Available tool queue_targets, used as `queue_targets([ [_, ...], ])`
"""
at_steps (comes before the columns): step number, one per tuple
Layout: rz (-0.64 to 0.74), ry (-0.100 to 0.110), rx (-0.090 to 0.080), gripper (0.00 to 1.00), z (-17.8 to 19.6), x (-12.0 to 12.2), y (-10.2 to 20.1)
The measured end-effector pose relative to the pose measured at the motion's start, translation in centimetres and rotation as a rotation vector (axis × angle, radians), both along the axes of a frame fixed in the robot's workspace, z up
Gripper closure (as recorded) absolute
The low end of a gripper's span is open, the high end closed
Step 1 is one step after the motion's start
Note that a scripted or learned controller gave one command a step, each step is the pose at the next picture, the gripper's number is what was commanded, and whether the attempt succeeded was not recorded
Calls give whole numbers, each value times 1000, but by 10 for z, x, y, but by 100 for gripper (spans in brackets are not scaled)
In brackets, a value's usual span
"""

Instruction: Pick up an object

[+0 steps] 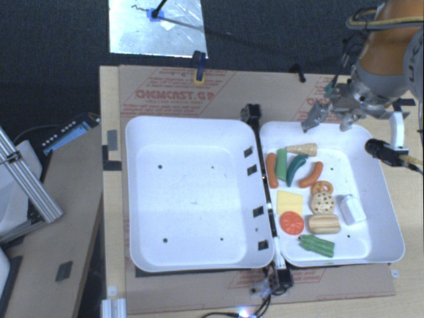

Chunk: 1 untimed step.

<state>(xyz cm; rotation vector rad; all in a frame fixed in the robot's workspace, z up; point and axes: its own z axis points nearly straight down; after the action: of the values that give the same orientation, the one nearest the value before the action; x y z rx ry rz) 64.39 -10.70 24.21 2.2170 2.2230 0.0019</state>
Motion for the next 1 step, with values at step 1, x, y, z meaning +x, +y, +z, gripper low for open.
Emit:
queue_targets([
  [1,-1,12,3,0,-107,-45,24],
])
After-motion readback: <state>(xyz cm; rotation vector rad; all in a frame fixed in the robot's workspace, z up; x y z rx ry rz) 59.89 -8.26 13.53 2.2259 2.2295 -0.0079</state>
